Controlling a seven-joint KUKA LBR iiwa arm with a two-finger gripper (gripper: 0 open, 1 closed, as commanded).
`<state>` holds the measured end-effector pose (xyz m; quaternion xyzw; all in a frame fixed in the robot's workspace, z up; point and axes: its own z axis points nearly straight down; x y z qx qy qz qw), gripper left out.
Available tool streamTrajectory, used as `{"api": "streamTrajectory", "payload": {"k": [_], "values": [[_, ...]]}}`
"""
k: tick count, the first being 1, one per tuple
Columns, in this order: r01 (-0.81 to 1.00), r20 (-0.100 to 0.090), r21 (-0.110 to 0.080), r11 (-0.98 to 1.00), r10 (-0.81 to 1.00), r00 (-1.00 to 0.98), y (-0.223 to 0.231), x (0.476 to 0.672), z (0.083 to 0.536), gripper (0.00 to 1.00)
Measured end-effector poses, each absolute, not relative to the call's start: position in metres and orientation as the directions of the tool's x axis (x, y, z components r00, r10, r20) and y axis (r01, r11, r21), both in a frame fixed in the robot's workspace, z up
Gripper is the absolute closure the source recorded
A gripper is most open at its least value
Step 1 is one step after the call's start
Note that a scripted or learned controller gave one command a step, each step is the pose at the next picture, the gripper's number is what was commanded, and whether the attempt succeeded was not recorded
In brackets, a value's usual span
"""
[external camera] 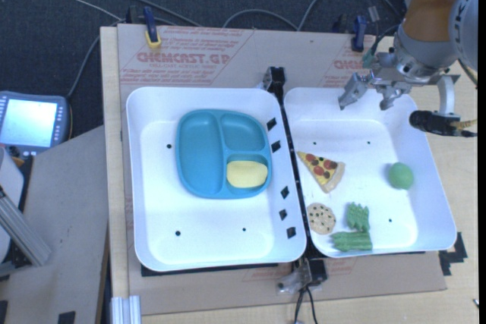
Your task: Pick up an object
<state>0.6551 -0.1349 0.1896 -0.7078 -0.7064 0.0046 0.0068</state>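
My gripper point(371, 95) hangs over the far edge of the right bin point(425, 163), its two fingers spread apart with nothing between them. Below it in that bin lie a pizza slice point(322, 169), a green ball point(400, 175), a chocolate-chip cookie point(321, 218) and some green leafy pieces point(355, 230). The left bin point(152, 186) holds a blue divided plate point(222, 153) with a yellow lump point(247, 174) in its lower right compartment.
Black clips line the divider point(282, 163) between the bins. Blue clamps point(152, 33) hold the cardboard board at the back. Cables trail across the dark floor behind. A small screen point(30, 121) sits at the far left.
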Motion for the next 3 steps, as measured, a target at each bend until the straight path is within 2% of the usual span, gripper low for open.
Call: {"api": "streamTrajectory", "payload": {"k": [1,3], "values": [[1.0,0.001,-0.001,0.001,1.0,-0.001,-0.134,0.658,0.2,0.0],[1.0,0.001,-0.005,0.0,1.0,0.0,-0.131,0.646,0.112,0.0]]}}
